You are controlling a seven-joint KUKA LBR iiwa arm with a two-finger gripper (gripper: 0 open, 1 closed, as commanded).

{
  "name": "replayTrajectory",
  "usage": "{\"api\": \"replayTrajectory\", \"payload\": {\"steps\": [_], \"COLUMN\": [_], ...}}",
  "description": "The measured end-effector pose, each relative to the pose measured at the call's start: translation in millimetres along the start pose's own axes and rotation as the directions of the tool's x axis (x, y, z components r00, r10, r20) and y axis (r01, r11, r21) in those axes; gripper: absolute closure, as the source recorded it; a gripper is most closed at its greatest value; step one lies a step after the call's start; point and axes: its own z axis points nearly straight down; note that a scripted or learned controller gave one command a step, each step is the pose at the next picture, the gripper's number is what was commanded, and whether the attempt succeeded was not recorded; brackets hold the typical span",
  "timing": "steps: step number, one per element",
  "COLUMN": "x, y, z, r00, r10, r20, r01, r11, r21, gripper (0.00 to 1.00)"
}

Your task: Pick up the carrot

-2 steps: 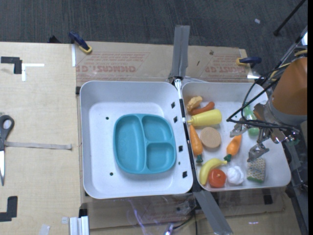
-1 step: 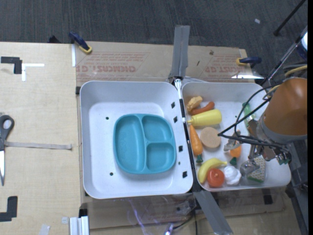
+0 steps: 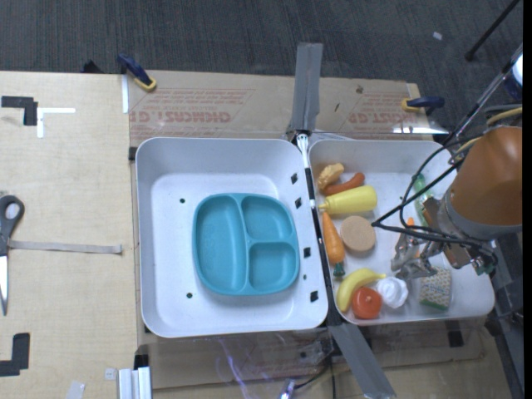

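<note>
1. On the far left of the worktop [image 3: 66,306] lies a pair of scissors [image 3: 7,239], well apart from both bins.
2. Next comes the left bin [image 3: 150,223], which holds a blue divided plate [image 3: 247,244] near its middle.
3. Just past the wall between the bins, the carrot [image 3: 332,240] lies in the right bin [image 3: 391,150], close beside this wall.
4. Its long axis runs almost along the wall, and the green end points toward the near edge, a little to the right.
5. Around it are a yellow corn cob [image 3: 350,199], a round tan piece [image 3: 359,233], a banana [image 3: 355,283] and a tomato [image 3: 366,302].
6. The gripper [image 3: 413,260] hangs over the right part of this bin, well apart from the carrot, which lies to its left.
7. I cannot tell if the fingers are spread or closed; cables hide them.
</note>
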Motion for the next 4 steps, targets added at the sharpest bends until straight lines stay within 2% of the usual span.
{"api": "replayTrajectory", "payload": {"steps": [1, 2, 3, 4], "x": [-25, -25, -28, -31], "y": [35, 35, 35, 34], "z": [11, 11, 1, -9], "r00": [0.923, 0.923, 0.924, 0.926], "r10": [0.384, 0.384, 0.382, 0.379], "r20": [-0.009, -0.009, -0.003, 0.003], "r01": [-0.384, -0.384, -0.382, -0.379], "r11": [0.923, 0.923, 0.924, 0.926], "r21": [-0.001, -0.001, 0.0, 0.001], "gripper": [1.0, 0.0, 1.0, 1.0]}}
